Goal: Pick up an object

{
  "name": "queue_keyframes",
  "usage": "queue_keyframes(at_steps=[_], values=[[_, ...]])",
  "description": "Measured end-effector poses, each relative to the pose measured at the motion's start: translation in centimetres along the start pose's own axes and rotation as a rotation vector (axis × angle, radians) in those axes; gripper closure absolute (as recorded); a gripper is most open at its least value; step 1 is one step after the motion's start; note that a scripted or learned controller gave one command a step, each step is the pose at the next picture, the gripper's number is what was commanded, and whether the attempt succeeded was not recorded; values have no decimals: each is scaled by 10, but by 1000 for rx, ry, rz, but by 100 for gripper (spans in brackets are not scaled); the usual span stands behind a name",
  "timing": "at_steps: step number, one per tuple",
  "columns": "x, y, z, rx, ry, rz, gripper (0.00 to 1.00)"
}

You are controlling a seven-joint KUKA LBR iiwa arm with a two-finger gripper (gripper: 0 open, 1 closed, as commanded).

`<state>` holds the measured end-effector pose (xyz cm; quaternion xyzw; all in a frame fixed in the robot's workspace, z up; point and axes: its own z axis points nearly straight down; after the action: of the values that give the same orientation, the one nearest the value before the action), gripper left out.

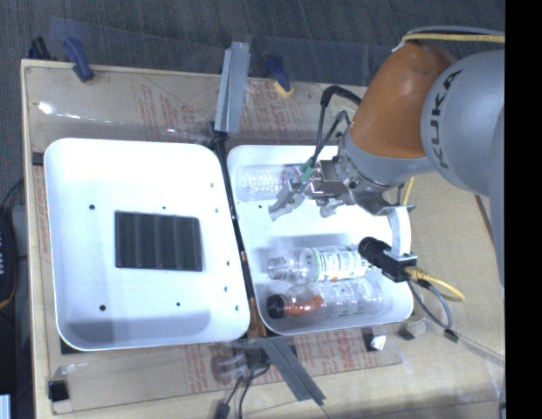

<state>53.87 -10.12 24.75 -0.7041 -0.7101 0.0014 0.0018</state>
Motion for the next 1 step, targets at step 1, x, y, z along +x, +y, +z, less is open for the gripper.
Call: queue_keyframes(at_steps=[1], values=[[18, 35, 57, 3, 0, 123, 0]])
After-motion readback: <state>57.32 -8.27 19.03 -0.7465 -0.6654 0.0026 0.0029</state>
